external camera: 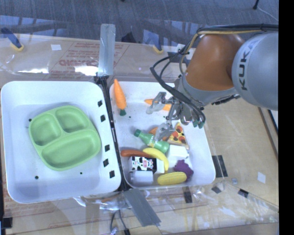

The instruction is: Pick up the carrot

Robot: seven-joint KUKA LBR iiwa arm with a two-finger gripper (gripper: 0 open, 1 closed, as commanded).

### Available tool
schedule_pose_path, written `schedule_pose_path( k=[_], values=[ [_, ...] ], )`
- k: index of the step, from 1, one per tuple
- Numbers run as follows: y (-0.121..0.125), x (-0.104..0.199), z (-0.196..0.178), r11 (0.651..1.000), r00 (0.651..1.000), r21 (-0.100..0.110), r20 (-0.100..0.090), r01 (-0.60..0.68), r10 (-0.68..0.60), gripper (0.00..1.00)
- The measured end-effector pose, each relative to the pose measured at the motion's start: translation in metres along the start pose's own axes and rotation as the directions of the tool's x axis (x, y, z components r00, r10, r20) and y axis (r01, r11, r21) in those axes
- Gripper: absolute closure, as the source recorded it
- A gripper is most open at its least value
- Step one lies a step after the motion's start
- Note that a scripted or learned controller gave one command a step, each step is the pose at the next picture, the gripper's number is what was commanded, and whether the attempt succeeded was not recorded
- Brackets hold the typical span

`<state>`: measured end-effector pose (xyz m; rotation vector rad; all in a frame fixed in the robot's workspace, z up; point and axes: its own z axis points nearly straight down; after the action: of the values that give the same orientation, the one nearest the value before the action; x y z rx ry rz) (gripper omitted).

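Carrot (119,95) left of tool (165,112)

On the surface (235,131) two bins stand side by side. The left bin (14,180) holds a divided plate (64,136) near its middle. In the right bin (206,160), the carrot (119,96) lies at about 10 o'clock, close to the wall between the bins. The pincer (169,115) hangs over the middle of this bin. Just below it lies a pizza slice (177,136), with a bottle (152,139) at its 9 o'clock. At 6 o'clock lie a banana (157,155), a corn cob (171,178) and a small carton (143,165).
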<state>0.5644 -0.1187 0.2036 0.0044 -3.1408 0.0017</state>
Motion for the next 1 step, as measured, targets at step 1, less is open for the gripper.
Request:
schedule_pose_path(
  k=[1],
  values=[
    [-0.0771,-0.0335,0.0939,0.993,0.993,-0.001,0.000,-0.115,0.115,0.00]
  ],
)
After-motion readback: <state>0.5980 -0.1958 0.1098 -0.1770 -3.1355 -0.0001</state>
